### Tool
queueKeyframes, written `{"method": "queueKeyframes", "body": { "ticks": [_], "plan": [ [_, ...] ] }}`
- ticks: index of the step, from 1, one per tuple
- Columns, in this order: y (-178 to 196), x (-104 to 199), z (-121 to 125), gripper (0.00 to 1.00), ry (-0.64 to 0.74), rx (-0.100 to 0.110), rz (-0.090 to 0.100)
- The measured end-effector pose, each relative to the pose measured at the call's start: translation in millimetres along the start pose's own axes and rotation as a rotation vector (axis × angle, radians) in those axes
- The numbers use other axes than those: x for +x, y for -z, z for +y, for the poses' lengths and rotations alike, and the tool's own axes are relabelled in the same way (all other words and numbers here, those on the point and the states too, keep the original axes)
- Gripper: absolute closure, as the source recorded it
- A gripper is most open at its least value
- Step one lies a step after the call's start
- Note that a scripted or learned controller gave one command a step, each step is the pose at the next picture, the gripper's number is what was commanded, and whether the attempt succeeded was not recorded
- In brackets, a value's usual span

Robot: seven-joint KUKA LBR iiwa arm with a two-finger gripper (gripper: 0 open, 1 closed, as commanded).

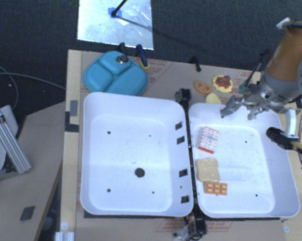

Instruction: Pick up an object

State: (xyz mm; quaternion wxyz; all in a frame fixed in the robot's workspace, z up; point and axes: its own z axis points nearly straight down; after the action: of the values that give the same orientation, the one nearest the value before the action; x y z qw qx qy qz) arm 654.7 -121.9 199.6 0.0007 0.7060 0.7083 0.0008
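Camera view: gripper (244,108) hovers over the right bin's (280,169) far edge, jaws apart and empty, so still the approach step. Candy packet (208,139), cracker (208,169) and orange waffle (215,188) lie along that bin's left side; next move needs a shift toward them, then a descent.

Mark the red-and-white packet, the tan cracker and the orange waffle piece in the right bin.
red-and-white packet (208,139), camera view, its middle
tan cracker (208,169), camera view, its flat top
orange waffle piece (215,188), camera view, its centre
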Motion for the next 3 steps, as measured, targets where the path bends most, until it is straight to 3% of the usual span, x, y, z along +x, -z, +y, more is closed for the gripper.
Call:
{"method": "queueKeyframes", "body": {
  "ticks": [1, 2, 3],
  "plan": [
    [-15, 94, 15, 0.00, 0.005, -0.002, 0.000],
    [-15, 214, 14, 0.00, 0.005, 0.000, 0.001],
    [-112, 241, 15, 0.00, 0.002, -0.002, 0.002]
  ]
}}
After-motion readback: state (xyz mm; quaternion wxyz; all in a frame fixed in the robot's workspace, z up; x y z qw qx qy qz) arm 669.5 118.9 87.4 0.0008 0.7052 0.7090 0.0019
